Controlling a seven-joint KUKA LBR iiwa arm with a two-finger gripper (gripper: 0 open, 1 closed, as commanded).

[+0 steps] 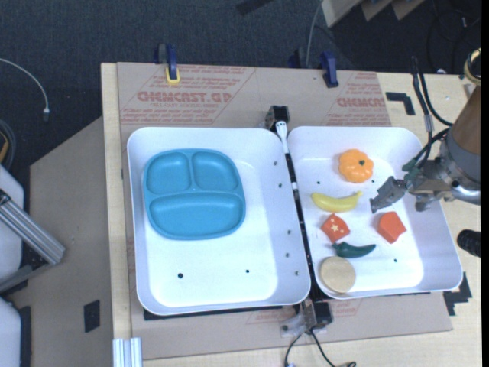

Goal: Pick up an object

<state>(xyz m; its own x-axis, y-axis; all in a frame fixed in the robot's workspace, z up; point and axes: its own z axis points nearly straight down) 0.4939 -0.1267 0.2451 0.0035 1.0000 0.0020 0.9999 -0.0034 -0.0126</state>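
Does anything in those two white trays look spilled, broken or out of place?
Nothing stands out. The blue divided plate lies flat in the left bin; the toy pumpkin, banana and other play foods sit apart, undamaged, in the right bin.

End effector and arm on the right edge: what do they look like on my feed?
The end effector is dark grey and angular, with stubby fingers on a pale grey metallic wrist block. Behind it, the arm is a rounded grey body. Thin black cables loop down to the wrist from above. I can read no markings.
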